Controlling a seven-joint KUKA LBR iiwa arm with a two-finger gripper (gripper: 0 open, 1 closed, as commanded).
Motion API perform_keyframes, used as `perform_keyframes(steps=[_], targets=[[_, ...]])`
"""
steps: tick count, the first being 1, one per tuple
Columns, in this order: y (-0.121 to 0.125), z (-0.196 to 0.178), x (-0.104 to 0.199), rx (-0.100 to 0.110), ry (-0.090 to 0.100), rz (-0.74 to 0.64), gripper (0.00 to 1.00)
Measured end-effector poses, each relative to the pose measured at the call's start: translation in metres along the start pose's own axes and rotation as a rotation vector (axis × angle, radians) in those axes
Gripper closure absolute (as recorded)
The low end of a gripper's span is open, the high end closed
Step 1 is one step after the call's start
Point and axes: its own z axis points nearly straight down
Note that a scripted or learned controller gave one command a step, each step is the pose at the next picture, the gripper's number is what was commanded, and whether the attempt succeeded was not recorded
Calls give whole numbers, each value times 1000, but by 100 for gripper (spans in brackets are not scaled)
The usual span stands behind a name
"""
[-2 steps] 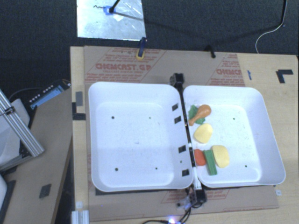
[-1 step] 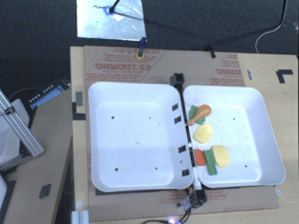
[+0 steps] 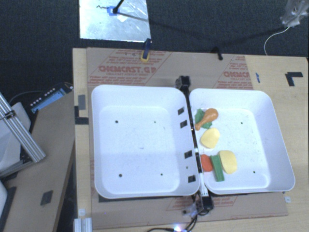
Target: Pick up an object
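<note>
Honestly can't tell how my jaws stand from this shot, so here's just the layout. Two shallow white bins sit side by side on the tabletop [image 3: 48,144], both smooth, glossy plastic with rounded corners, on a brown cardboard sheet [image 3: 125,67] with red lettering. The left bin [image 3: 140,139] shows a few small dark dots on its floor. All the pickable stuff is in the right bin [image 3: 251,129], bunched along its left side near the divider. There's an orange-tan drumstick-shaped toy [image 3: 207,115] lying tilted over a green leafy bit [image 3: 199,116], and just below that a pale yellow rounded lump [image 3: 210,138]. Nearer the front is a brighter yellow chunk [image 3: 229,161], touching a flat green stick [image 3: 217,168], with a red-orange piece [image 3: 206,163] on the stick's other side. It all looks like smooth toy plastic. Beyond the cardboard, a shiny silver sheet [image 3: 115,13] lies on dark carpet.
</note>
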Motion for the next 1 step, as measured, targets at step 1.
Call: perform_keyframes(steps=[1], targets=[[0, 0, 58, 1, 1, 0, 100]])
